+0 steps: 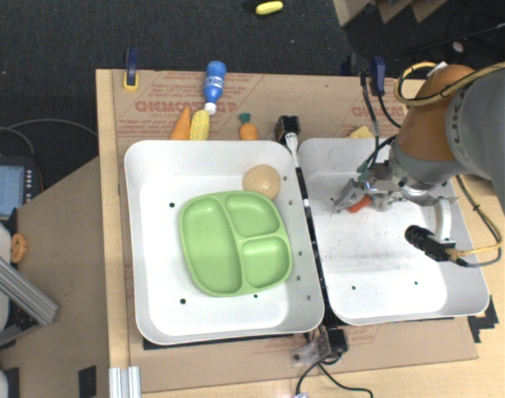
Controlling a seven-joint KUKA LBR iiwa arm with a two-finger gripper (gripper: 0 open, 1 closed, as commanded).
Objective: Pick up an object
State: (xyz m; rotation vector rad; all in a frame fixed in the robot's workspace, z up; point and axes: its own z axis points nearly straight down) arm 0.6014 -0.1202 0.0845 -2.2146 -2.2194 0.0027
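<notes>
My gripper [354, 198] is low in the right bin [401, 288], in its upper left part, under the grey wrist and orange band. A small orange-red object [358, 207] lies right at the gripper's tip, partly hidden by it; whether it is held is unclear. In the left bin [152, 222] a green three-compartment plate [234, 240] lies flat, with a round beige object [262, 181] against its far right edge.
Behind the bins on the cardboard lie a blue-and-white bottle [212, 84], a corn cob [200, 124], a carrot [180, 126], a small orange piece [248, 128] and a black clip [287, 127]. Cables run along the right bin's right side.
</notes>
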